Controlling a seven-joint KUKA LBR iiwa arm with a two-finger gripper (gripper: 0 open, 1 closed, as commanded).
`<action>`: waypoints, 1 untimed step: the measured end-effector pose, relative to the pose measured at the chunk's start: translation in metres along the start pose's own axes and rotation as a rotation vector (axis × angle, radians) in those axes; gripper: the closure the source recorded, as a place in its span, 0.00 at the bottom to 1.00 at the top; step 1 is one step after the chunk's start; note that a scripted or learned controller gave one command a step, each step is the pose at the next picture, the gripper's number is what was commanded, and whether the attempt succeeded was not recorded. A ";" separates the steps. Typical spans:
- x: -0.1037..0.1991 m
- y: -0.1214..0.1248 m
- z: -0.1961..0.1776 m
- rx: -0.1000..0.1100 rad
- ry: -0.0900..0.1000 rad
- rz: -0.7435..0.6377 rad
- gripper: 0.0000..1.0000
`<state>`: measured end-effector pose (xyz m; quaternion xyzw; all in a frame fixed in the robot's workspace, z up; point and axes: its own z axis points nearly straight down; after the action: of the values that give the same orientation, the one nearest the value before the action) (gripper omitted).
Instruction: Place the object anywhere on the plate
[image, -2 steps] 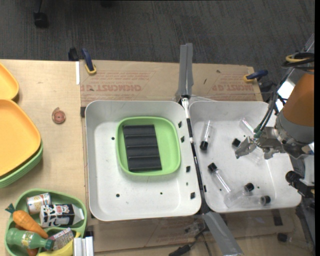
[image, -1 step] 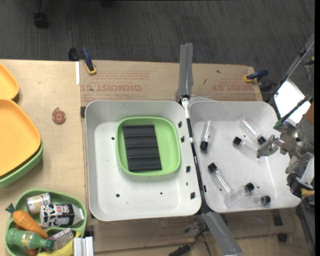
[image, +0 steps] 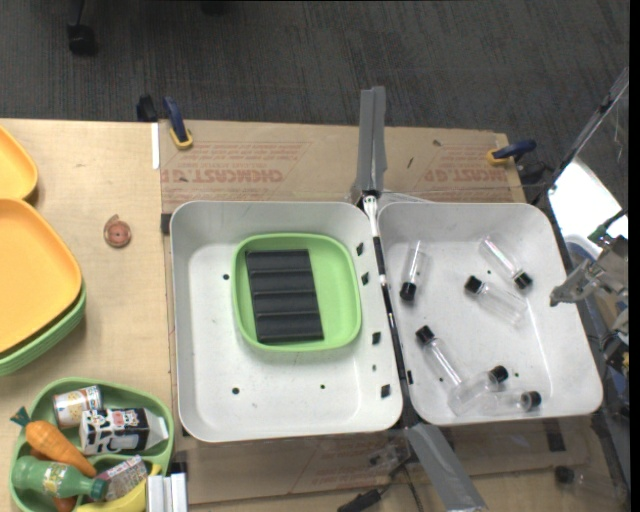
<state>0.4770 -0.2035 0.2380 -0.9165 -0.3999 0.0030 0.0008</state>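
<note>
Camera view: we see a green plate (image: 297, 291) in the left bin (image: 200, 400) and clear vials (image: 412, 272) scattered in the right bin (image: 570, 390); the gripper (image: 578, 285) sits at its right rim.

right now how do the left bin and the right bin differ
The left bin holds a green plate with a dark ribbed block; the right bin holds scattered clear vials with black caps. The left bin's load sits centred as one stack; the right bin's lies loose at varied angles. Both are shallow, white, alike in size.
</note>
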 end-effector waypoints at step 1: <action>-0.009 0.008 -0.011 0.000 0.000 0.315 0.00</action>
<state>0.4769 -0.2149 0.2494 -0.9679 -0.2514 0.0031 0.0005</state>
